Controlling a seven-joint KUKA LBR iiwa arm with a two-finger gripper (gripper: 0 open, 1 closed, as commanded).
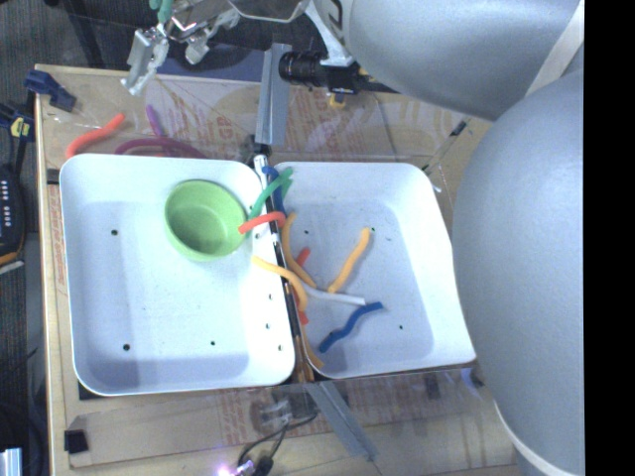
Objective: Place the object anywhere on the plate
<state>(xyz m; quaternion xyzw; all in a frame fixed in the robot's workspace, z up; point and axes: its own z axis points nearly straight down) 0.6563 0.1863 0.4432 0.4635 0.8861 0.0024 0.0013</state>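
A wooden counter (327,117) carries two shallow white bins; the round green plastic plate (204,218) lies in the left bin (149,335), ready to receive an object. Slender coloured flexible strips (347,261) lie loose in the right bin (397,335) and across the divide, while the gripper (177,28) hangs beyond the far edge, nothing visible between its fingers, its opening impossible to tell.

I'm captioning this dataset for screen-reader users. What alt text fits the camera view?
Two shallow white bins side by side on a bench: the left bin holds a green plate, the right bin holds thin orange, blue and white strips. The grey robot arm looms at right, its end effector raised beyond the bins.
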